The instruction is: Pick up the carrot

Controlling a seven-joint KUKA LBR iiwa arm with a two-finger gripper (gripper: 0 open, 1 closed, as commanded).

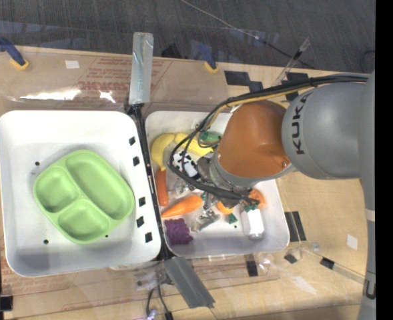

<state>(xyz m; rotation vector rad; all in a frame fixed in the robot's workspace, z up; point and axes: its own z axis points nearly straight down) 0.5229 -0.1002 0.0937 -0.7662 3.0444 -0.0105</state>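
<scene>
The jaws' state we cannot tell: the gripper (209, 209) hangs low over the middle of the right bin (276, 235), and the orange band (249, 145) and grey wrist of the arm (329, 132) cover most of it, so that we see only dark and metallic parts below the band, around which nothing can be read as held. In the camera view, the carrot (181, 206) lies on the floor of the right bin, toward its left wall and a little nearer the front edge than the back; its long axis runs roughly left to right with a slight tilt, the thick end pointing toward the gripper and the tip toward the left wall. We judge that the carrot sits just to the left of the tool, touching or nearly touching it, so the coming move would call for a short shift leftward and jaws set across the carrot's long axis. Close neighbours crowd it: a purple object (177, 231) near the front-left corner, a yellow object (166, 149) toward the back-left corner, and a white object (253, 224) to the right. The left bin (16, 179) carries a green divided plate (83, 195), well apart.
</scene>
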